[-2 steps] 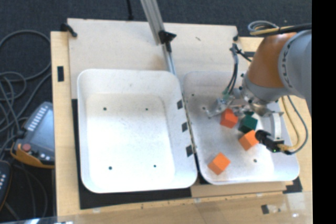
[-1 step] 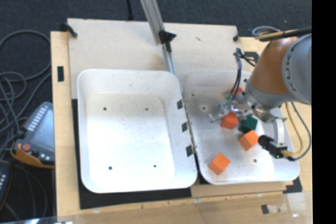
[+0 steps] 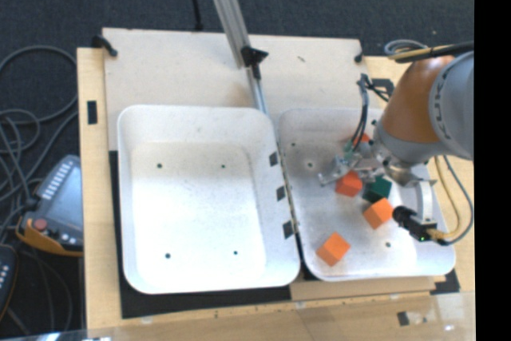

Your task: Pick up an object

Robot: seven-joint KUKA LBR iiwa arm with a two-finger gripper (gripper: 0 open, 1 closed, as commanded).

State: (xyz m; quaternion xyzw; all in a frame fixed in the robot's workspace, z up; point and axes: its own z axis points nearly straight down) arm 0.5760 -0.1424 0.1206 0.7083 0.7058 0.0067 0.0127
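In the right bin [image 3: 319, 267], three orange blocks [image 3: 333, 248], one green block [image 3: 378, 189]; hand [image 3: 348, 168] state unclear

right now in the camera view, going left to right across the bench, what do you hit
left white bin → right white bin → lowest orange block → orange block under the gripper → third orange block

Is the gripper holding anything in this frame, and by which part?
Cannot be told. The gripper sits low over an orange block in the right bin, hiding any contact.
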